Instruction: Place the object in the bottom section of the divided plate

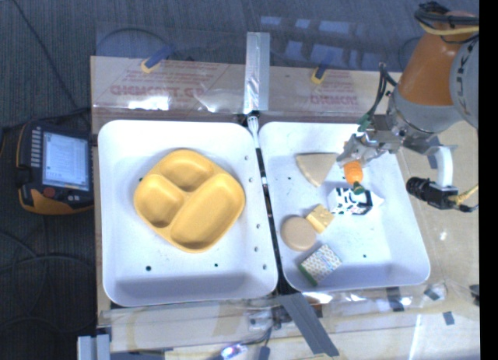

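Over the right bin the grey arm with its orange band reaches in from the right, and its hand hangs low above the bin's far half. Just beneath the hand sits a small orange object, right at the fingertips, but from this angle I cannot tell whether the fingers are spread or closed, nor whether they have any hold on it. Just near of the orange piece lies a black-and-white patterned item with a touch of green on it. To the left of the hand rests a pale tan wedge, flat on the bin floor. Nearer still, a small yellowish block lies touching a round tan disc, and nearest of all is a speckled green-edged packet, tilted on the bin floor. Across the divider, in the left bin, the yellow divided plate sits about in the middle, well apart from everything in the right bin, its three sections showing just bare yellow. Off the surface to the far left, a handheld control pendant with a lit screen lies on the dark carpet.
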